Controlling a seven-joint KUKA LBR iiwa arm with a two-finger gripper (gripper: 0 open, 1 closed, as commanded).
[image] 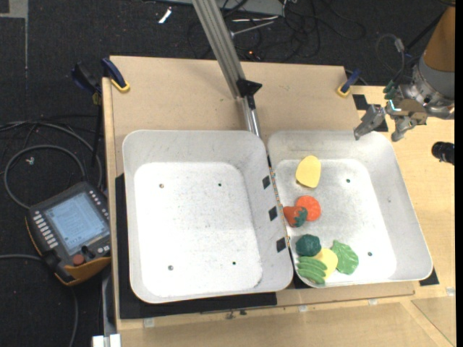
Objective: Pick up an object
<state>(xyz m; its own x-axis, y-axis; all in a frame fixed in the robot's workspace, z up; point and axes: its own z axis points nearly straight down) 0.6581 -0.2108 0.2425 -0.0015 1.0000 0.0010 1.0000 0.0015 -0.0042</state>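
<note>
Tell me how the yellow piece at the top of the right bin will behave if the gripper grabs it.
The yellow piece looks smooth and rounded, so it may slip between fingers. It lies flat and apart from the other toys, so it probably won't roll. It looks like light toy food.

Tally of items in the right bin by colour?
Yellow: 2, one large, one small
Orange-red: 1
Dark green: 1
Light green: 2, one, another
Total: 6
All lie in the right bin, along its left side.
</note>
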